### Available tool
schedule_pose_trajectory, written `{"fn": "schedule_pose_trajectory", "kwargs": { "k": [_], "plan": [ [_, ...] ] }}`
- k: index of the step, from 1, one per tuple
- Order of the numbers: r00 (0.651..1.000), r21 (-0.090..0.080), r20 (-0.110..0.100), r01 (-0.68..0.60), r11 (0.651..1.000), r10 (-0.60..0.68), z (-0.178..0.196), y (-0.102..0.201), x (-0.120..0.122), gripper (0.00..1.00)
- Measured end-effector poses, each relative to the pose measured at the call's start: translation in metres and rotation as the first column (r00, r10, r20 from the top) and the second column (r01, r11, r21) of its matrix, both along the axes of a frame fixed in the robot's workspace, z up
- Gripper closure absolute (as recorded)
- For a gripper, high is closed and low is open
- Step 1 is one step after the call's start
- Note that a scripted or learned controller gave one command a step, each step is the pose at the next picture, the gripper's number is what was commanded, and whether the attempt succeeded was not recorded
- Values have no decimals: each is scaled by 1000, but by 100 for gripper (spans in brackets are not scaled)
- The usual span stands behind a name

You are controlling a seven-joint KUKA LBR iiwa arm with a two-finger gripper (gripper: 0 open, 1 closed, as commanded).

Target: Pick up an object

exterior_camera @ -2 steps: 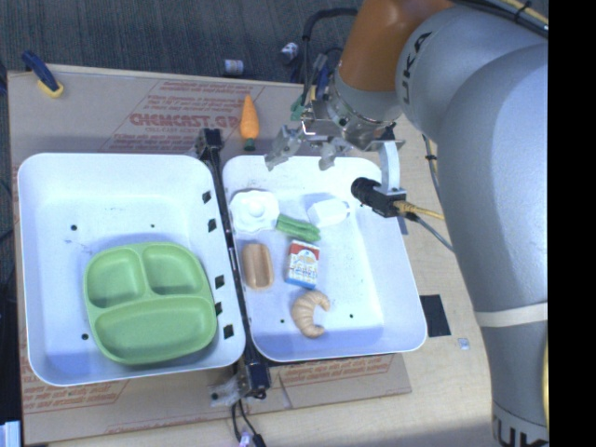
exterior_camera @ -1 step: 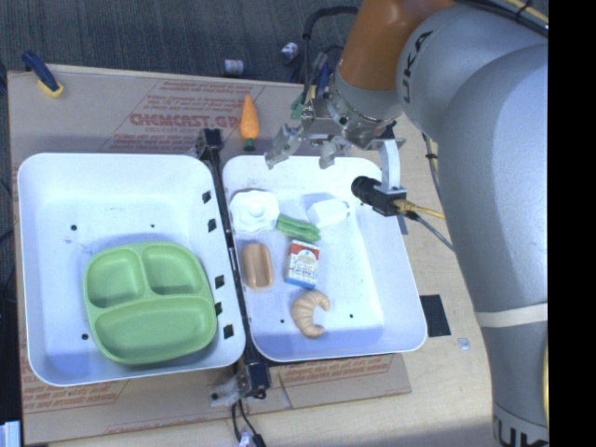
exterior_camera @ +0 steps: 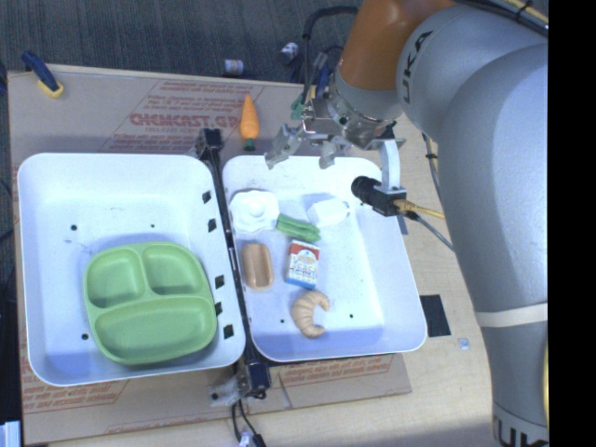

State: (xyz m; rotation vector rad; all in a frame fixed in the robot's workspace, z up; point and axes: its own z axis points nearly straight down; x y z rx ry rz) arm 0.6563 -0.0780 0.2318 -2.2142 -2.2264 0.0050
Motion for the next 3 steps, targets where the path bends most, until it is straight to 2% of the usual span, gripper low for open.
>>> {"fn": "schedule_pose_trajectory", "kwargs": {
  "k": [1, 2, 3],
  "plan": [
    [1000, 0, 5, -1, 1000, 1, 152, 37, 0, 0],
    [1000, 0, -4, -1, 1000, 1, -42, 45, -1, 0],
    [1000, 0, -2, -4, 1000, 4, -40, 131, -10, 0]
  ]
}}
